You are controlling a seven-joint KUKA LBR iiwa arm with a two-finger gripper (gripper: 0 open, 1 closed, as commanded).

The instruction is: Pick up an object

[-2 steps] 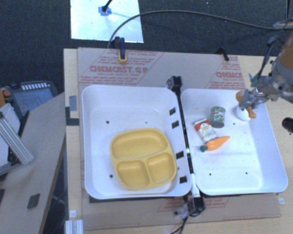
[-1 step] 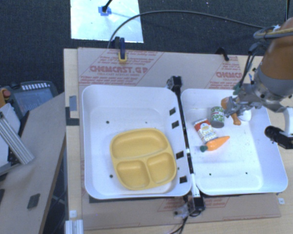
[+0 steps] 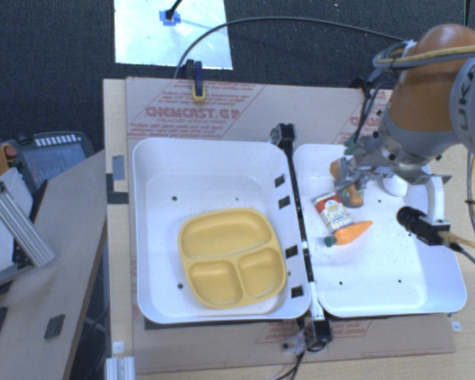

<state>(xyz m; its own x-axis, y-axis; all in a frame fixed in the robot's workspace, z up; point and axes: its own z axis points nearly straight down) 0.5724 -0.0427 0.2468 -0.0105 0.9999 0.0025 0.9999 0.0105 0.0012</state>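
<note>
Camera view: two white bins sit side by side on the counter [image 3: 119, 236]. The left bin [image 3: 154, 212] carries a yellow tray [image 3: 231, 257] with three compartments. The right bin [image 3: 396, 279] carries the candidate objects, grouped in its far-left part: a carrot [image 3: 351, 233], a small packet [image 3: 331, 211] with a red and white label lying just beside the carrot on its far-left side, and a small orange item [image 3: 340, 167] farther back. A white item [image 3: 394, 185] lies near the arm [image 3: 427, 85], partly covered by it. The gripper [image 3: 353, 182] hangs low over the far part of the right bin, just above the packet's far end; whether the fingers are open or closed, and whether they touch or hold anything, cannot be told from this angle because the tips merge with the clutter beneath them. The governing relation: the carrot lies near and slightly right of the gripper, with its long axis running left-right and tilted, green stem end toward the left. The packet lies directly on the near-left side of the gripper. In judgement, the packet is the closer target, and the carrot requires a short travel toward the near edge.
</note>
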